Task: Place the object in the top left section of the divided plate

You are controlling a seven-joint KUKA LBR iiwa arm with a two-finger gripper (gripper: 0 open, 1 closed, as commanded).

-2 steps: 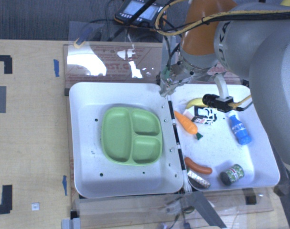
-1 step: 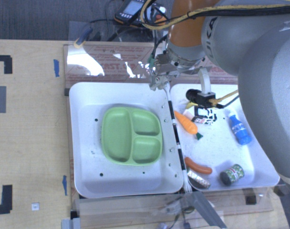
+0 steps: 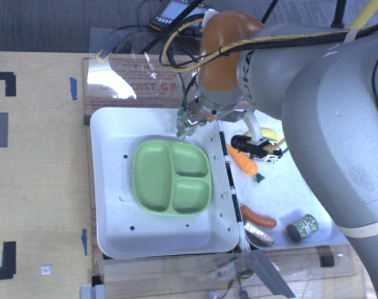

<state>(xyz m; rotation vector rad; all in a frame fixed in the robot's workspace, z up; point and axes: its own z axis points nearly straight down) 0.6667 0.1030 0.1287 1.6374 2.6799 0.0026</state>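
A light green divided plate (image 3: 171,177) lies in the left white bin (image 3: 108,167). It has one long section on its left and two smaller sections on its right. My gripper (image 3: 187,124) hangs just past the plate's far rim, above the bin floor near the top right section. Its tip is small and partly blurred against the white bin, and I cannot make out anything held in it. The grey arm with its orange band (image 3: 226,36) reaches in from the right.
The right bin (image 3: 282,185) holds an orange carrot (image 3: 245,163), a reddish sausage (image 3: 258,217), a small green-labelled can (image 3: 302,227) and a silvery object (image 3: 258,235). A divider wall (image 3: 229,179) separates the bins. A clear plastic sheet (image 3: 123,80) lies behind the left bin.
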